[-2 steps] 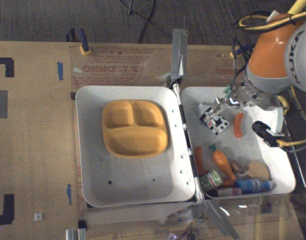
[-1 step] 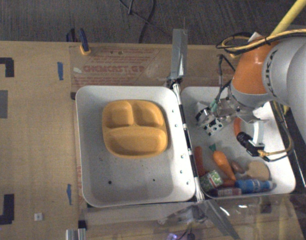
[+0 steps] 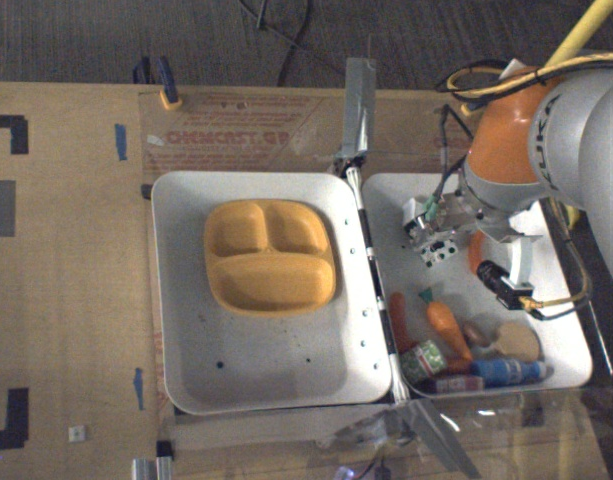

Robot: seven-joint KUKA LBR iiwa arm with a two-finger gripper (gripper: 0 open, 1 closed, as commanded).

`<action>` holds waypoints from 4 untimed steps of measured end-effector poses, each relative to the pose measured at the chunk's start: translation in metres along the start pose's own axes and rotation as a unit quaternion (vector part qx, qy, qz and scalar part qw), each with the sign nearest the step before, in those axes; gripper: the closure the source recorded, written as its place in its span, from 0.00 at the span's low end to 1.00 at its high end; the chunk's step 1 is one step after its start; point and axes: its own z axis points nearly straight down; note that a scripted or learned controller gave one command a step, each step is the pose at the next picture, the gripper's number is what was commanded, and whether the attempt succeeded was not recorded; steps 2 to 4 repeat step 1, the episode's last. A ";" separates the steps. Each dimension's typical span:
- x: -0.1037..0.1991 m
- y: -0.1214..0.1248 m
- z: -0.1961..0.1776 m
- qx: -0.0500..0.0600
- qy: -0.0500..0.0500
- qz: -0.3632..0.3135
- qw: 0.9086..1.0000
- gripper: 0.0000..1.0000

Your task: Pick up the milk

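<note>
The milk [image 3: 441, 251] is a small white carton with black cow spots, in the upper middle of the right bin [image 3: 576, 368]. My gripper [image 3: 429, 225] hangs directly over it from the grey and orange arm [image 3: 531, 138], at the carton's upper left edge. From this slanted view I cannot make out whether the carton is gripped or merely lies below the gripper. The wrist hides part of the bin floor behind the carton.
An orange divided tray [image 3: 270, 254] lies in the left bin [image 3: 186, 368]. Along the right bin's front sit a carrot [image 3: 446, 323], a red stick [image 3: 398, 318], a green can [image 3: 423, 359], a blue bottle [image 3: 506, 371] and a tan roll [image 3: 519, 342].
</note>
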 end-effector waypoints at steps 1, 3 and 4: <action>0.045 0.054 -0.081 -0.001 -0.001 -0.062 0.998 1.00; 0.045 0.054 -0.081 -0.001 -0.001 -0.062 0.998 1.00; 0.045 0.054 -0.081 -0.001 -0.001 -0.062 0.998 1.00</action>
